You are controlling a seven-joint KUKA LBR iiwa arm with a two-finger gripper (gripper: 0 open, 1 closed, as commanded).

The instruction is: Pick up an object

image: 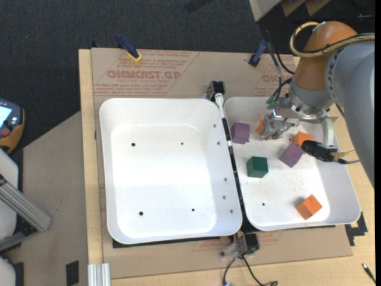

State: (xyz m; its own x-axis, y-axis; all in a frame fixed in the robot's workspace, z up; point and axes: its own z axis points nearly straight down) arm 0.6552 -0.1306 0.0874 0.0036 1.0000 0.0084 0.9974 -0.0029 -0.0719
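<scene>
My gripper (273,129) is low in the back part of the right bin (333,186). A small orange piece (261,126) shows right against its left side; whether it is gripped I cannot tell. A purple block (240,133) lies to the left of that, near the divider. Another purple block (291,155) lies in front and to the right of the gripper, with an orange block (302,139) just behind it. A green cube (257,167) sits toward the bin's middle, and an orange cube (309,207) lies near the front right.
The left bin (113,159) stands beside the right one, their rims meeting at a central divider (229,154). Both rest on a cardboard sheet (149,67) held by clamps. The grey arm (348,76) covers the right bin's back right corner.
</scene>
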